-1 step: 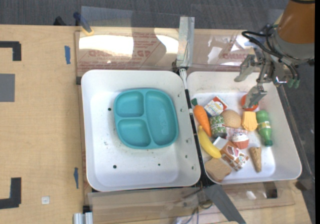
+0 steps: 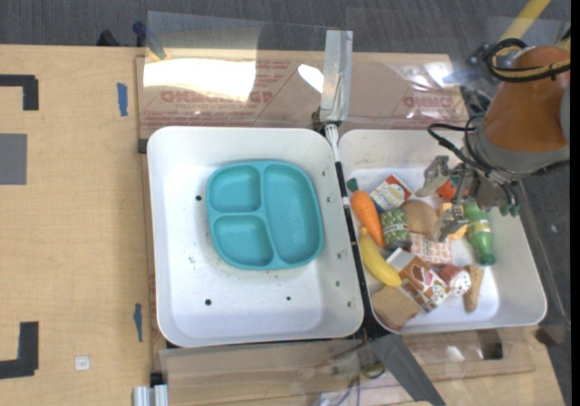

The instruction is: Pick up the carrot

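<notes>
Low in the right white plastic bin (image 2: 521, 304) lie a brown cracker-like square (image 2: 395, 305) and a yellow banana (image 2: 377, 258). Above the banana, near the bin's left wall, lies the orange carrot (image 2: 365, 211), touching no finger. A small printed carton (image 2: 392, 192) beside it has writing too small to read. Further right hangs the metal gripper (image 2: 456, 188); I cannot tell its opening. The left bin (image 2: 172, 214) holds a turquoise divided plate (image 2: 265, 214).
</notes>
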Tool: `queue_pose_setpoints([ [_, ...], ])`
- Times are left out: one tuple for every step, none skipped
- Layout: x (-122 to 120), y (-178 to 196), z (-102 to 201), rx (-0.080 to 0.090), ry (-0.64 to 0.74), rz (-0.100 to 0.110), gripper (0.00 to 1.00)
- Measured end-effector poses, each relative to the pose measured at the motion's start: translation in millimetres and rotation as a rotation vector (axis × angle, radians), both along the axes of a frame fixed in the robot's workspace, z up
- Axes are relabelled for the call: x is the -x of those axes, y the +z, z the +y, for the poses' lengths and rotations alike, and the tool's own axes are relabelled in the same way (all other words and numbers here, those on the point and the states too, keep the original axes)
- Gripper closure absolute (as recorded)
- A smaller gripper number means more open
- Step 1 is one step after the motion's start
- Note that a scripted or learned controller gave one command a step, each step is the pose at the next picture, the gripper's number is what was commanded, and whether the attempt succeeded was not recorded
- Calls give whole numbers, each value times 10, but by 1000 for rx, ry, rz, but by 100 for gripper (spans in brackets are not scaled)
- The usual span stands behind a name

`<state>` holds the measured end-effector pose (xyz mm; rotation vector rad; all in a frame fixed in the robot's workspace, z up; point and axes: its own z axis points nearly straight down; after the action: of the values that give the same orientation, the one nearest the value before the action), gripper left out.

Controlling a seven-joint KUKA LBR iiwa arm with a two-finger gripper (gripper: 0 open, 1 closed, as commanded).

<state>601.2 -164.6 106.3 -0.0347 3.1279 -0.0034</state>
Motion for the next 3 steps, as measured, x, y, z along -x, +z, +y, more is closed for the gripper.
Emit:
queue_pose_setpoints([
  [-124,-105,414,-1,-265,-11,0],
  [182,77,666,-6,-473,13,0],
  [-328,-11,692,-5,-467,-13,0],
])
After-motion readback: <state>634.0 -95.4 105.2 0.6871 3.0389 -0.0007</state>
